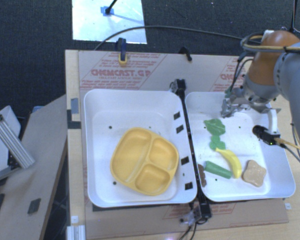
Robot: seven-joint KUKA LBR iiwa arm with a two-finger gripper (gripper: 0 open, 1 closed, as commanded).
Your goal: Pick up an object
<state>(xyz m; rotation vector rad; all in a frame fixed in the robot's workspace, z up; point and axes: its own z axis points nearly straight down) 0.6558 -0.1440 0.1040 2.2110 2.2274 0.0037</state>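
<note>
The gripper hangs over the far part of the right bin. I cannot tell what state it is in. The toys lie nearer: a green leaf, a banana. It should drop straight down over one toy.

Red "CHEMCAST GP" lettering repeats across the brown protective sheet on the worktop behind the bins.

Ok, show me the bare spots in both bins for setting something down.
Left bin: floor behind and left of the yellow tray. Right bin: strip right of the banana, behind the toast. Crowded: lettuce, banana, green stick cluster centrally; hand at back.
</note>
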